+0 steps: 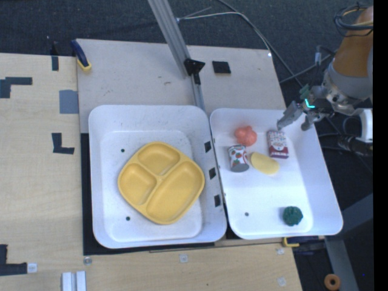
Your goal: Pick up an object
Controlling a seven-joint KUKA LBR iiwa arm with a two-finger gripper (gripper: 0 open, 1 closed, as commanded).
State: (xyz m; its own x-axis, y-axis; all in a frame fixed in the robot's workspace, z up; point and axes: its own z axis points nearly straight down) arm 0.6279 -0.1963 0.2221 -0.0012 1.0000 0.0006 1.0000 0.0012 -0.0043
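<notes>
My gripper hovers open over the far right edge of the right bin, its two fingers spread with nothing between them. Just below and left of it lies a red and white packet. An orange-red lumpy object sits further left. A small printed can lies beside a yellow oval object. A dark green round object rests near the bin's front right corner.
The left bin holds a yellow divided plate. A slanted metal pole rises behind the bins. The arm's orange band is at the right edge, with cables on the dark floor around it.
</notes>
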